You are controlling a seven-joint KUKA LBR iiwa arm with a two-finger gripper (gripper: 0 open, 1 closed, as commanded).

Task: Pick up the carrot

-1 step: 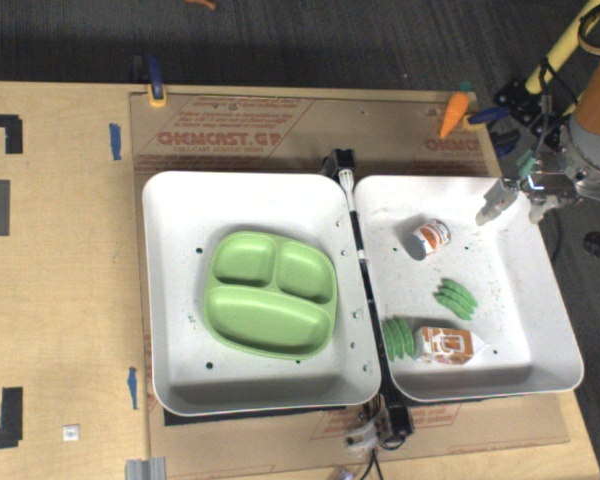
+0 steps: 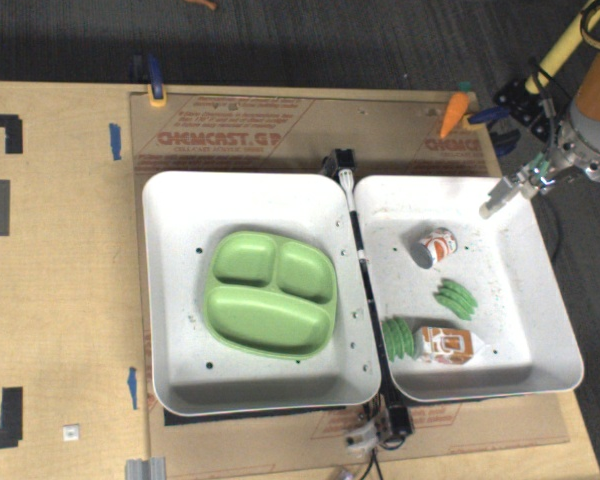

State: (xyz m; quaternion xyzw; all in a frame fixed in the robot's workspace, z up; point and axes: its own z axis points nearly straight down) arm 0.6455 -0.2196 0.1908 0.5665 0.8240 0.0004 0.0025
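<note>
The small orange carrot with a green top (image 2: 454, 114) lay outside both bins, on the brown cardboard sheet (image 2: 220, 133) at about one o'clock from the centre of the bench, just beyond the far rim of the right-hand shallow white bin (image 2: 540, 268). It rested tilted, its green end uppermost in the view, near a blue clamp. It was probably there by accident rather than placed, since every other item sat inside a bin.

The grey arm's two-finger gripper (image 2: 500, 200) hung over the two o'clock corner of the right bin, its pale tip pointing toward eight o'clock. How far the tip was parted could not be told from the view, and nothing could be seen in its hold. It was near the carrot but clearly apart from it, with the bin's rim between them.

Inside the right bin lay a small orange-and-white can on its side (image 2: 435, 247), a green ridged leafy piece (image 2: 457, 297), a second green leafy piece (image 2: 399, 337) at seven o'clock, and an orange-and-white packet (image 2: 446, 345) beside it. The left-hand white bin (image 2: 170, 268) held a light green three-compartment plastic tray (image 2: 273, 293).

The pick looked not yet begun; the gripper would likely need to travel toward twelve o'clock, past the rim, to reach the carrot.
</note>
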